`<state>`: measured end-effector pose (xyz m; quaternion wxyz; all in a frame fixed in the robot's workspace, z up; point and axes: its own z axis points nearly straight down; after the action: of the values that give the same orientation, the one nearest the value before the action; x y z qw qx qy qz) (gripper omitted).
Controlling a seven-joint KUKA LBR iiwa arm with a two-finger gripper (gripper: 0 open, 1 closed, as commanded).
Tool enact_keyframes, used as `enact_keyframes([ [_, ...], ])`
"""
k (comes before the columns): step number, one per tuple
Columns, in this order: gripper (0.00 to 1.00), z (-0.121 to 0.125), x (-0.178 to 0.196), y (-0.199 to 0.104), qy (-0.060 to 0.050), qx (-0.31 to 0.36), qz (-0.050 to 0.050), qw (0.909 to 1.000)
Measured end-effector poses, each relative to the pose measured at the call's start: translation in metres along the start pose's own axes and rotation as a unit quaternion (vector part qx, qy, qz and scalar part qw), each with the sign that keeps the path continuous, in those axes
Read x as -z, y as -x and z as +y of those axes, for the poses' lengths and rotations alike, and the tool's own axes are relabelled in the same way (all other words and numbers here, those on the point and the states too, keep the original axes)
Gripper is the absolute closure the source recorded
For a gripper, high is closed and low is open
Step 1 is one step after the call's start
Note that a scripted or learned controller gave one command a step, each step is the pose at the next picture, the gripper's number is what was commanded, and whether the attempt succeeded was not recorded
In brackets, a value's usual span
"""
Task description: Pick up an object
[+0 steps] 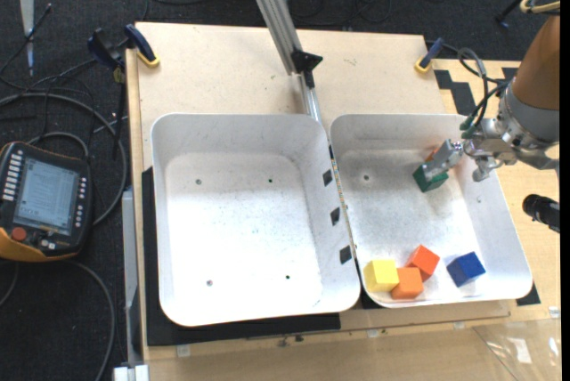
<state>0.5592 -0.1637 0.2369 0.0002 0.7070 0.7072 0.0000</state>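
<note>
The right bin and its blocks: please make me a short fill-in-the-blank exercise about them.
1. The yellow block lies in the ___ bin.
2. The block lying nearest to the yellow block is ___ in colour.
3. The blue block lies near the bin's ___ edge, the one closest to the camera.
4. The gripper is over the right bin, beside a small ___ object.

Missing words: right; orange; front; green

Both bins [240, 148] white w/ dark speckles. Blocks: yellow [383, 273], two orange [425, 260] [408, 282], blue [465, 268], green [432, 179]. Bench [223, 77] beige. Arm [541, 77] grey w/ orange band.
</note>
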Motion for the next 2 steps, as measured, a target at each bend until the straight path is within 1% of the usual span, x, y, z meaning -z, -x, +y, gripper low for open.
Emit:
enact_keyframes([
  [1,0.00,0.043,0.036,0.049,0.004,-0.001,-0.002,1.0000],
  [2,0.00,0.079,-0.113,0.060,-0.003,0.001,0.000,1.0000],
])
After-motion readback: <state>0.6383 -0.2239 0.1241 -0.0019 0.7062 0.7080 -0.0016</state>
